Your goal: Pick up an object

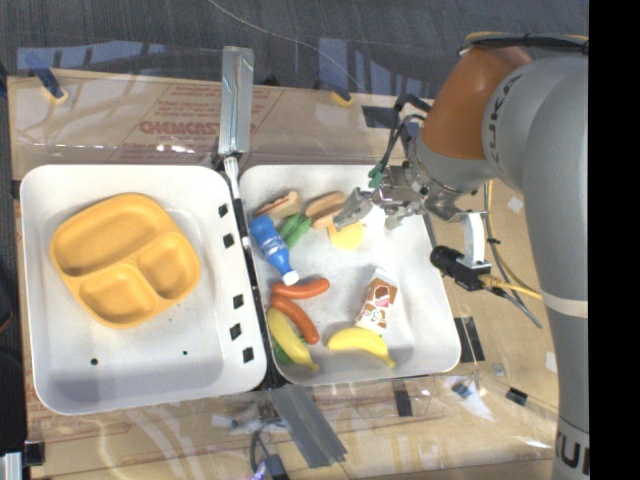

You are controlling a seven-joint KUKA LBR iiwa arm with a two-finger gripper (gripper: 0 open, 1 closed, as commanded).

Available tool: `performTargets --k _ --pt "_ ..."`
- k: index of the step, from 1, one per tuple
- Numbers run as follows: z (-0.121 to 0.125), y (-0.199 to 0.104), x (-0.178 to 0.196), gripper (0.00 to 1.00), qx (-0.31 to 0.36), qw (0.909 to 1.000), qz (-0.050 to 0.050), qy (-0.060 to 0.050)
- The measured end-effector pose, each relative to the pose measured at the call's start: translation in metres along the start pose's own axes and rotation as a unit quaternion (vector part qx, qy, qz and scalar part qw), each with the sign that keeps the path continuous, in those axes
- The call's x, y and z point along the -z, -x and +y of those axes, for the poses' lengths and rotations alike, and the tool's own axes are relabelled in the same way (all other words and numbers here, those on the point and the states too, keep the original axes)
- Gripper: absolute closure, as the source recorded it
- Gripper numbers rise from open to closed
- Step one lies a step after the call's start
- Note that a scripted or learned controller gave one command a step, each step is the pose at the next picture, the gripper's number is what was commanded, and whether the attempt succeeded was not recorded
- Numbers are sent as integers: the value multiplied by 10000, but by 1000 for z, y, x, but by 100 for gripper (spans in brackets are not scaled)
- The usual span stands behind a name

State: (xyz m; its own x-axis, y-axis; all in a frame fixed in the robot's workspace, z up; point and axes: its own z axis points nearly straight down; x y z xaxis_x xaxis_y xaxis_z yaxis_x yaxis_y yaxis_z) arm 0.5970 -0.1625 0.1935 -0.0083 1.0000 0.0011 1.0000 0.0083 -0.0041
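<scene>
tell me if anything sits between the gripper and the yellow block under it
Nothing visible does. The gripper hangs right over the yellow block in the right bin. The hot dog bun lies just beside the block, close to one finger.

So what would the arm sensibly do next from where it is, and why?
Probably ease the gripper straight down toward the yellow block. The gripper hangs over the upper part of the right bin, right above that block, with nothing seen between its fingers, and the block lies apart from the hot dog.
</scene>
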Motion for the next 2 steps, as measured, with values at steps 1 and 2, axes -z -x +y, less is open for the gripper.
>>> performTargets --k 1,2 --pt "18 -6 -100 0 206 9998 -8 3" --pt "56 4 -95 0 61 10000 19 35"
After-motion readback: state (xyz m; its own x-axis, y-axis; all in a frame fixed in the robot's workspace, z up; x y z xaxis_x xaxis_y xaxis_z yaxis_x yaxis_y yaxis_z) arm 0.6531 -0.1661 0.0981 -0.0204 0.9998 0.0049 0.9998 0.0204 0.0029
